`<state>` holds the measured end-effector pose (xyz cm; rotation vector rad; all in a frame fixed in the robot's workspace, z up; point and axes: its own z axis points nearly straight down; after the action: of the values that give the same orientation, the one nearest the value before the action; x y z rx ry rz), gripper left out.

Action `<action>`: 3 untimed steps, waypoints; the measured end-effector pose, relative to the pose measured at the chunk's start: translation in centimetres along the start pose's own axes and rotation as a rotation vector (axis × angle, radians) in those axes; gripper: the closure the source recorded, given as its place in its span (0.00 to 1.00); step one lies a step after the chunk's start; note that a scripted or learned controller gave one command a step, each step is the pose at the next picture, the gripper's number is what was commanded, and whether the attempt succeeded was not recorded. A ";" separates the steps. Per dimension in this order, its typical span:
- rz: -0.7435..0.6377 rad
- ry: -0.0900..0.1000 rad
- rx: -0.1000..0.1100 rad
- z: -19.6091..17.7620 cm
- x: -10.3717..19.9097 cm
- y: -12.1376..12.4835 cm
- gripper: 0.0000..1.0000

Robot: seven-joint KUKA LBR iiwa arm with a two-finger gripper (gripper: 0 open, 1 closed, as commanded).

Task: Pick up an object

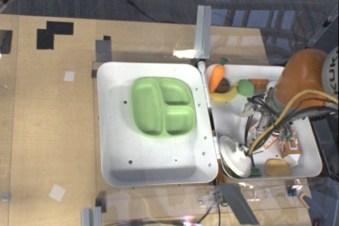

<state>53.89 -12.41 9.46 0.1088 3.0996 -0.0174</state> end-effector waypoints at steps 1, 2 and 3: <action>-0.006 -0.002 0.001 -1.3 -0.2 0.0 1.00; -0.033 0.023 -0.006 -12.0 -0.1 -4.1 1.00; -0.208 0.027 -0.010 -18.7 -4.9 -8.1 1.00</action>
<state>57.47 -20.62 28.38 -0.2160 3.1216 -0.0062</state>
